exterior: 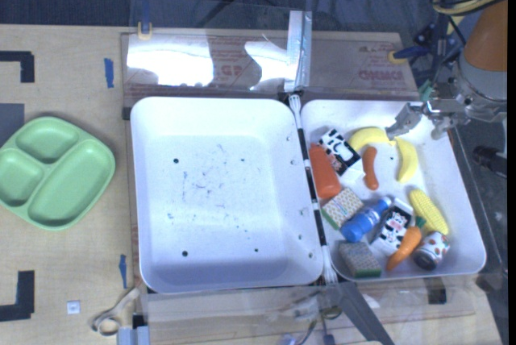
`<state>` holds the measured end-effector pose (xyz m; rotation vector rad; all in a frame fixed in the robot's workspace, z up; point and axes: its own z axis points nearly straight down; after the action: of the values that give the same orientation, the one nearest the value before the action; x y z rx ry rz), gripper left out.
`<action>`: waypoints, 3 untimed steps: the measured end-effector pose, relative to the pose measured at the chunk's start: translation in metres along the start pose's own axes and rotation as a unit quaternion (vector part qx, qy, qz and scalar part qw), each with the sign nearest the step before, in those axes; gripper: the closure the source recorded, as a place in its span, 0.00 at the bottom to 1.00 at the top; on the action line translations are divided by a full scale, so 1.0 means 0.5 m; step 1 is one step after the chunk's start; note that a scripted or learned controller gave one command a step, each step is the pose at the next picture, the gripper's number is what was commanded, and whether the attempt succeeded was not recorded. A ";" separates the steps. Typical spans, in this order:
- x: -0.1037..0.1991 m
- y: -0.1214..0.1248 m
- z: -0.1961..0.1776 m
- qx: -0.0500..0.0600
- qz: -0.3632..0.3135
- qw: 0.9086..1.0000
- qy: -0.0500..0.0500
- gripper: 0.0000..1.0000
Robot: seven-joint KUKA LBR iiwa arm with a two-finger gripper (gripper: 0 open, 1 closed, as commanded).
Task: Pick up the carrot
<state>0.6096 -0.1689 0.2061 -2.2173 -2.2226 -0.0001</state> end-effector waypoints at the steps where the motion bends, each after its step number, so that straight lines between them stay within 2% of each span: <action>1: 0.126 -0.079 0.188 -0.001 -0.103 0.995 -0.001 0.00; 2: 0.129 -0.008 0.228 0.002 -0.039 0.999 -0.001 0.00; 3: 0.188 0.073 0.041 -0.002 -0.056 0.998 -0.001 0.00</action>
<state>0.6458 -0.0750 0.1856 -2.0913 -2.3472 -0.0020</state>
